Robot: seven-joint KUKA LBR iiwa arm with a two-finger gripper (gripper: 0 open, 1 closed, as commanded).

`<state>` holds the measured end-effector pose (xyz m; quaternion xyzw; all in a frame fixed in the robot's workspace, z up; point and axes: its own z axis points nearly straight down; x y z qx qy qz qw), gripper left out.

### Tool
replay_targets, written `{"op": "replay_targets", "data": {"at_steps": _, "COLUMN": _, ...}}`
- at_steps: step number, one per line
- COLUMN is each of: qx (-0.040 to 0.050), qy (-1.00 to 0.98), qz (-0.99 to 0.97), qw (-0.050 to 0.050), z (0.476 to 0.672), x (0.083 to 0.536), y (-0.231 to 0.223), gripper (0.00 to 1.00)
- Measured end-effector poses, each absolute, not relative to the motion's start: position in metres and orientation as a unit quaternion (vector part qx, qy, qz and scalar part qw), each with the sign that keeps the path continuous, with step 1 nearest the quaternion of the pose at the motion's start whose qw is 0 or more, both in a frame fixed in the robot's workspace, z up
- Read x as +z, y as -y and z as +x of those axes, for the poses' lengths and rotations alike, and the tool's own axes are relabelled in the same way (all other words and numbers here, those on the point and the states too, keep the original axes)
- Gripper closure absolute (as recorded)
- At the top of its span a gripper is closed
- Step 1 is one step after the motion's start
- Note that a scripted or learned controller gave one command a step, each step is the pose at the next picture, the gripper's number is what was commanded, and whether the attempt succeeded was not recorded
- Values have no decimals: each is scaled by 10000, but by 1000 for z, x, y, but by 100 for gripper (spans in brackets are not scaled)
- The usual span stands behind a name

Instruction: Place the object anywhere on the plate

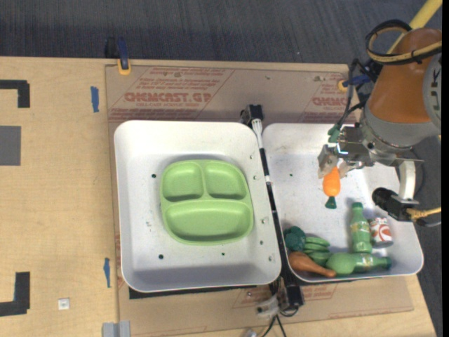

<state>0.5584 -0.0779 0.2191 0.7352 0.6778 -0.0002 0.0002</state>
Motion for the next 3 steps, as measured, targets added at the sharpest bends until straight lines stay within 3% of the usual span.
{"op": "replay_targets", "data": {"at_steps": 1, "qx": -16, "qy": -6820, "qz": 7313, "qw": -44, "z": 566, "x": 183, "y": -10, "gripper": 100}}
{"op": "replay_targets", "data": {"at_steps": 2, "qx": -14, "qy": -7277, "qz": 6859, "qw": -33, "z": 541, "x": 197, "y": -76, "gripper": 100}}
{"op": "replay_targets", "data": {"at_steps": 3, "qx": 17, "qy": -7742, "qz": 6329, "qw": 3, "z": 550, "x": 232, "y": -163, "gripper": 100}}
